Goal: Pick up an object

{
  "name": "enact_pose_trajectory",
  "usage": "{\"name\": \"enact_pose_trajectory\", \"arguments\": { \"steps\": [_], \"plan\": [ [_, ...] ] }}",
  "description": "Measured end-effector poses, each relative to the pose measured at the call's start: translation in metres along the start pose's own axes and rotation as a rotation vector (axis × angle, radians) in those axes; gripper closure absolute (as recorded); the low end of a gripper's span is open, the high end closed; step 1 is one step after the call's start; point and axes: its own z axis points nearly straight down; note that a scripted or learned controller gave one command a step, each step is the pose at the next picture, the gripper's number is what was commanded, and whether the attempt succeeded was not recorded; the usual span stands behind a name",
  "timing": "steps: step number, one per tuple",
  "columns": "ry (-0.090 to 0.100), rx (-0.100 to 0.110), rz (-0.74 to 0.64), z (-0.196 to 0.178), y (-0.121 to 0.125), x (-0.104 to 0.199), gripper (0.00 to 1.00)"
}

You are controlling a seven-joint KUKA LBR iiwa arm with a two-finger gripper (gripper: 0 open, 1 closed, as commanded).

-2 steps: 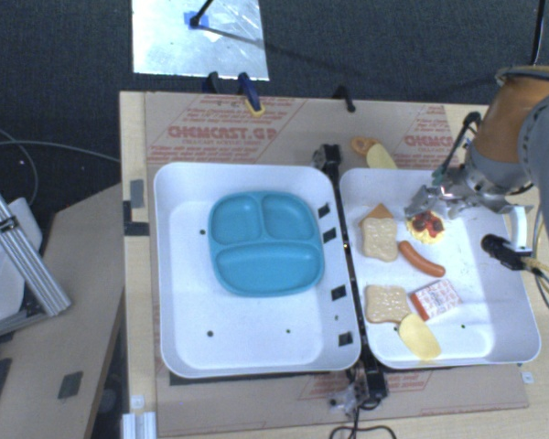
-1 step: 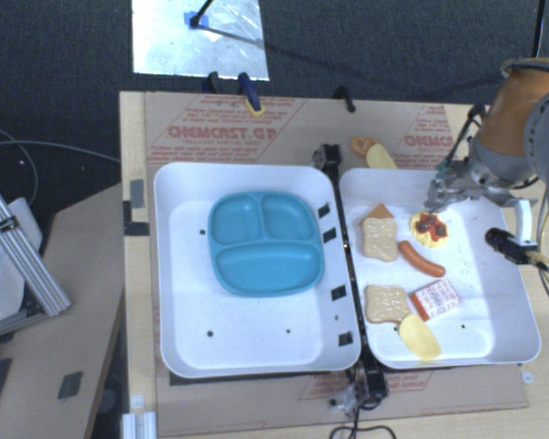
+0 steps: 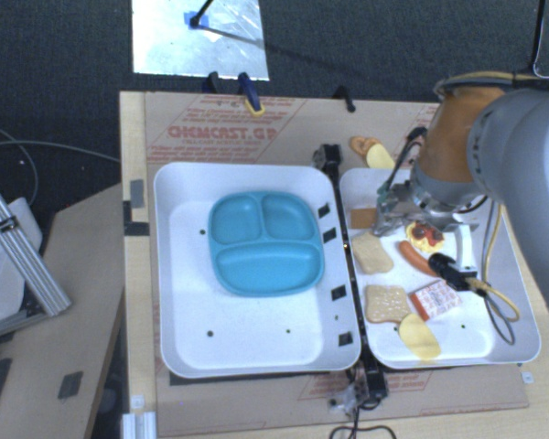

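Gripper [image 3: 391, 210]: you see it low in the right bin [image 3: 508, 337], above a brown slab [image 3: 362, 218]; its opening and any hold cannot be told.

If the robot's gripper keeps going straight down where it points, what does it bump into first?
Probably the brown toast-like piece in the right bin. The gripper points down just beside it, near the bin's upper left corner. Depth is hard to judge from above, so it might touch bare bin floor instead.

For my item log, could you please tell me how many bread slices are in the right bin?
2 in sight: one bread slice mid-bin by the divider, just below the gripper; another slice nearer the front, beside the red packet. The arm may hide more.
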Motion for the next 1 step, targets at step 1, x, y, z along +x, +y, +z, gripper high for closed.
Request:
{"name": "enact_pose_trajectory", "arguments": {
  "steps": [1],
  "plan": [
    [0.000,-0.008,0.000,-0.1068,-0.0733,0.0683,1.00]
  ]
}}
